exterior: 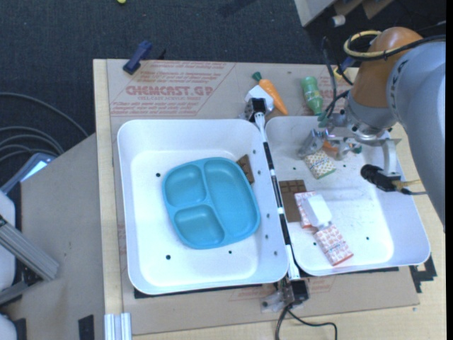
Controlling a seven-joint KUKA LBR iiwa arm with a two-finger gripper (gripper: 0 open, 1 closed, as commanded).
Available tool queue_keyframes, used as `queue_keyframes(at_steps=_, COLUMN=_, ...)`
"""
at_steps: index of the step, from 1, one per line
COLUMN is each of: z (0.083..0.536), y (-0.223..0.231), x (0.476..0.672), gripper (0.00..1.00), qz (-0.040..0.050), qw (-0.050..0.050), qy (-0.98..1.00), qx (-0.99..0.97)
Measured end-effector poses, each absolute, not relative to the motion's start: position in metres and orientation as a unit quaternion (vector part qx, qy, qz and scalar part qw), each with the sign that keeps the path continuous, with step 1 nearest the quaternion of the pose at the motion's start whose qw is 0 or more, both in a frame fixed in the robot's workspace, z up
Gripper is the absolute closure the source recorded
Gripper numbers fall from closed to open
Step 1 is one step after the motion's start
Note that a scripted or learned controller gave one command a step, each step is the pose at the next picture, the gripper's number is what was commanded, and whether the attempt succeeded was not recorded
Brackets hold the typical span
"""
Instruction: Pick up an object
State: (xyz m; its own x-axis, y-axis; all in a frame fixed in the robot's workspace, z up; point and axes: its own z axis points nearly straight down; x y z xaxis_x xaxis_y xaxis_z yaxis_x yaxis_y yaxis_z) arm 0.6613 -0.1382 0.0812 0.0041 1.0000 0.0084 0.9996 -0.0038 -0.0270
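"Dark carpet lies all round, and on it stands a bench [177, 83] with two white bins. Which bin are you in?"

"The right bin [414, 239]. I come in from the right, so that one is easy for me to reach. My gripper [316, 144] is low at its far left corner."

"Are you holding something?"

"I cannot tell. From up here my gripper is a grey lump with a bit of orange beside it. Whether it is spread wide or closed, the view does not show, and I see nothing that is clearly caught in it."

"What can you pick?"

"A small checkered packet [320, 164] lies just beside my gripper, on the near side. I think that is the one I am going for, because it is closest. A brown square [291, 188] sits by the wall between the bins. A pink and white packet [312, 208] is nearer still, and a red patterned packet [333, 245] is nearest."

"Why are they flat?"

"They are thin and light, so they lie down. That makes them hard to pinch. I could slide one away instead of lifting it."

"And the left bin [127, 190]?"

"It has a blue divided plate [210, 202], tipped a bit askew. It is well apart from me."
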Motion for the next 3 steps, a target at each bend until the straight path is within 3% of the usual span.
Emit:
queue_keyframes(at_steps=1, z=0.082, y=-0.121, x=0.663, gripper=0.0, qz=0.0059, qw=0.008, qy=-0.706, qx=-0.708)
queue_keyframes(at_steps=2, z=0.095, y=-0.12, x=0.666, gripper=1.0, qz=0.0013, qw=0.001, qy=-0.707, qx=-0.707)
queue_keyframes(at_steps=3, z=0.105, y=-0.094, x=0.62, gripper=1.0, qz=0.0005, qw=0.001, qy=-0.707, qx=-0.707)
